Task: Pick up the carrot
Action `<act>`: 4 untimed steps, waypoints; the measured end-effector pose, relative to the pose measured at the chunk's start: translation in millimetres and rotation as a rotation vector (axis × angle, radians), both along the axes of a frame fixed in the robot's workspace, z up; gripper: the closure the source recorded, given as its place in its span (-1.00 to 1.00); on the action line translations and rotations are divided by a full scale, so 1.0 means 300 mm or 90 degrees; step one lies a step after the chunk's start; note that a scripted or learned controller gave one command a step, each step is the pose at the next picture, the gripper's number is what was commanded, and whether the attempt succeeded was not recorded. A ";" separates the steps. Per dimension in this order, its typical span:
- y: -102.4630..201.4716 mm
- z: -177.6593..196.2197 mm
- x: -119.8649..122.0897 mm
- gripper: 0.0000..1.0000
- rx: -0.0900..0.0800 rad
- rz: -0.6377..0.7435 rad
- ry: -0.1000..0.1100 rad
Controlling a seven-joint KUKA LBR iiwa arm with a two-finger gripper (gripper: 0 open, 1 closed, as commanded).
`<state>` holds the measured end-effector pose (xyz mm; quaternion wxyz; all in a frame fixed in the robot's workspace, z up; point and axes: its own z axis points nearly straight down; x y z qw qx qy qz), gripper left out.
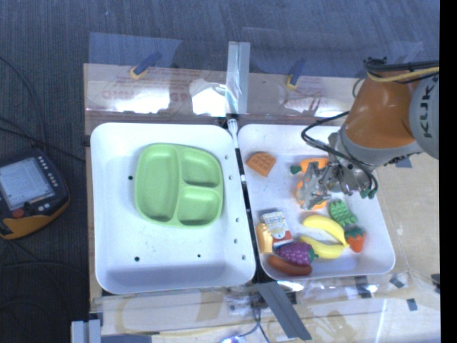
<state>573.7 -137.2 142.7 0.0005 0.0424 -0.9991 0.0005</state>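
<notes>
A wooden bench [164, 95] bears two white bins. The grey arm [382, 116] reaches in from the right over the right bin [371, 259]. Its gripper [314, 190] sits on the carrot [308, 168]; I cannot tell its grasp.

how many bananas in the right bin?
2. One banana lies near the bin's front right; a second banana sits just in front of it, touching, beside the grapes. More could be hidden under the hand.

camera view: fixed overhead | slanted down | mid-range | spans both bins [100, 191], bench [96, 91]
</notes>
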 end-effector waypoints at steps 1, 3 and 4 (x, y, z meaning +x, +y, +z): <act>-0.054 0.237 -0.252 1.00 0.001 -0.086 -0.001; 0.026 -0.089 -0.179 -1.00 0.001 -0.105 -0.002; 0.026 -0.180 -0.056 -1.00 0.001 -0.148 -0.001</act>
